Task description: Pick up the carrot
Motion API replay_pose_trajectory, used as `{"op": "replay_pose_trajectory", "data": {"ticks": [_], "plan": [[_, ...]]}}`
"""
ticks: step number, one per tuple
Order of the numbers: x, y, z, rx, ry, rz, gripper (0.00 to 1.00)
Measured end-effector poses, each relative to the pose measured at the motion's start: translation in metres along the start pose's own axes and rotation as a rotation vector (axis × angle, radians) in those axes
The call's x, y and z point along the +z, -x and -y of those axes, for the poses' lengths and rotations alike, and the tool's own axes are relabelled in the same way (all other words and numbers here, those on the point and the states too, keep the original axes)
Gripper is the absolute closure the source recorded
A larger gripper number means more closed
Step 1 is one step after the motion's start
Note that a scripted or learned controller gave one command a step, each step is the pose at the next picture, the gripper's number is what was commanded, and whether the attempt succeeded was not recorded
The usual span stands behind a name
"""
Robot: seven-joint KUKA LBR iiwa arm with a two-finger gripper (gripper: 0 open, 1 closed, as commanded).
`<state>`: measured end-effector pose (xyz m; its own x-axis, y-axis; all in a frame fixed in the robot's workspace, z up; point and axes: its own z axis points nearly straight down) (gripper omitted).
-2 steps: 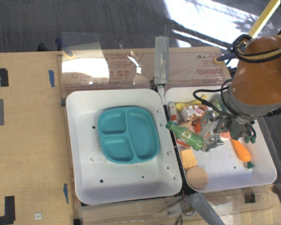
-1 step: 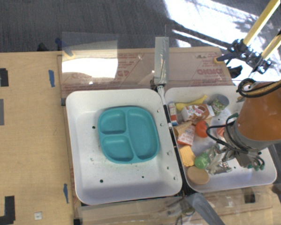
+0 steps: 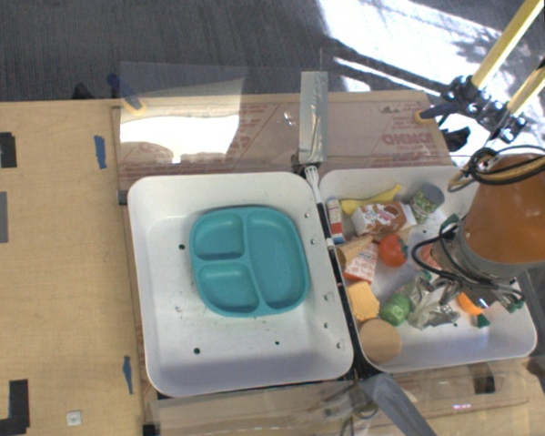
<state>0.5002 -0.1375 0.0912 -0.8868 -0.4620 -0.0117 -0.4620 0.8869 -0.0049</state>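
Note:
The carrot (image 3: pixel 468 302) is a small orange piece with a green end. It lies low in the right bin (image 3: pixel 508 339), partly hidden under the arm. My gripper (image 3: pixel 435 302) hangs down into that bin from the orange-banded wrist. It sits just left of the carrot, among the food items, with a green vegetable (image 3: pixel 398 309) close on its left. The wrist and cables cover much of the gripper, so whether it touches the carrot cannot be made out.
The right bin also holds a red tomato (image 3: pixel 393 250), a yellow banana (image 3: pixel 382 196), a cheese wedge (image 3: pixel 362 301), a tan round item (image 3: pixel 381 340) and packets. A teal divided plate (image 3: pixel 250 259) lies in the left bin (image 3: pixel 156 264).

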Motion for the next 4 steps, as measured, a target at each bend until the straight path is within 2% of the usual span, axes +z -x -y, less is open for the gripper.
{"op": "replay_pose_trajectory", "data": {"ticks": [1, 2, 3, 4], "plan": [[-0.059, -0.017, 0.092, -0.038, -0.004, -0.004, 1.0], [-0.138, -0.008, 0.034, 0.064, -0.003, 0.001, 1.0], [-0.146, -0.007, 0.035, 0.069, -0.003, 0.005, 1.0], [-0.146, -0.008, 0.034, 0.069, -0.002, 0.004, 0.0]]}}
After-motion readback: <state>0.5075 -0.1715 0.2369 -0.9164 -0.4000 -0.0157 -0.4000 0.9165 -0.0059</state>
